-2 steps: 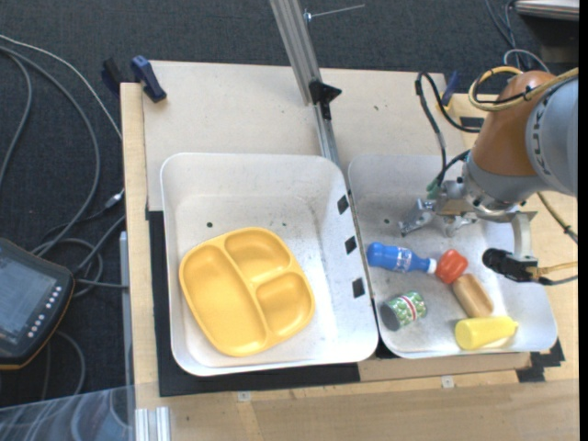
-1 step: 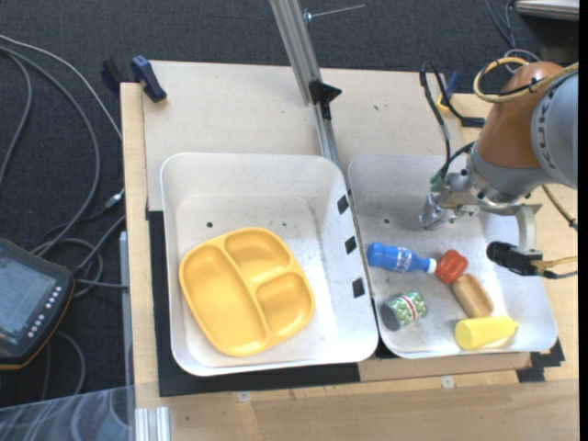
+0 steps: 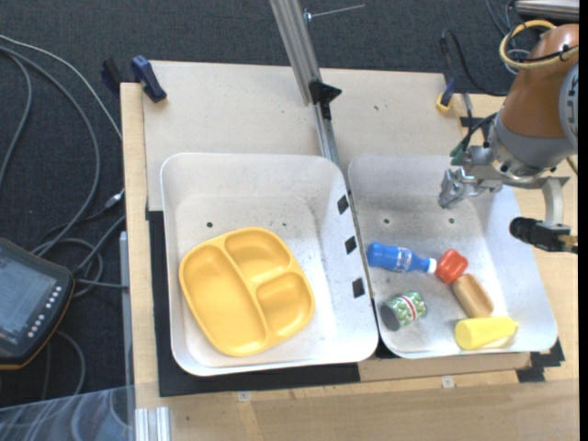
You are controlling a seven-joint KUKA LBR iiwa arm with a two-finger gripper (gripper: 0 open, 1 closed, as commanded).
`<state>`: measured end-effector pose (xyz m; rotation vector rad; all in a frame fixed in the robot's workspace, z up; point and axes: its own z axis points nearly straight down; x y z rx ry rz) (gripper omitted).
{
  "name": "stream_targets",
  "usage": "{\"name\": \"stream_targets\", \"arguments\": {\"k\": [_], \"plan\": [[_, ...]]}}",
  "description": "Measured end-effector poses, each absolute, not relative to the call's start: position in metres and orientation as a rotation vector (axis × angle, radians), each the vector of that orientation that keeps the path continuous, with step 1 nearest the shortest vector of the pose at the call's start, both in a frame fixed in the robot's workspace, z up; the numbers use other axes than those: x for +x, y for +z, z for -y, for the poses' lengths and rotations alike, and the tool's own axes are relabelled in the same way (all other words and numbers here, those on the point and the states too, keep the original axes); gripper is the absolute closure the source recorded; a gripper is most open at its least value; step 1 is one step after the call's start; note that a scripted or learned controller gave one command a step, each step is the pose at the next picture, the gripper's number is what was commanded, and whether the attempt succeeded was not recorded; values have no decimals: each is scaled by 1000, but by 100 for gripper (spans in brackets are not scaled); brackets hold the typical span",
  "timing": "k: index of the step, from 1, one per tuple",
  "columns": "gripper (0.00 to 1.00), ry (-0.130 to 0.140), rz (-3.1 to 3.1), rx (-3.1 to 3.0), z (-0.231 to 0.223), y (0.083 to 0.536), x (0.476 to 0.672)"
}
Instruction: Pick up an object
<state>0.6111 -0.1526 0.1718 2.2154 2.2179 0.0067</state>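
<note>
In the right bin (image 3: 367,182) lie a blue and white bottle (image 3: 398,258), a small red object (image 3: 451,265), a tan cylinder (image 3: 472,294), a yellow block (image 3: 484,332) and a green patterned can (image 3: 405,308). My gripper (image 3: 450,191) hangs over the bin's far right part, above and behind these objects and apart from all of them. Nothing shows between its fingers.
The left bin (image 3: 184,177) holds a yellow divided plate (image 3: 245,288). A metal pole (image 3: 299,39) rises from behind the bins. Cables (image 3: 37,154) and a tablet (image 3: 28,297) lie on the floor at left. Blue clamps sit at the bench's back corners.
</note>
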Motion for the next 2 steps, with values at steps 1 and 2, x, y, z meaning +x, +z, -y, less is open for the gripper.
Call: {"name": "stream_targets", "arguments": {"k": [1, 2], "plan": [[100, 7, -2218, 2215, 154, 233, 604], [100, 7, -2218, 2214, 154, 288, 606]]}}
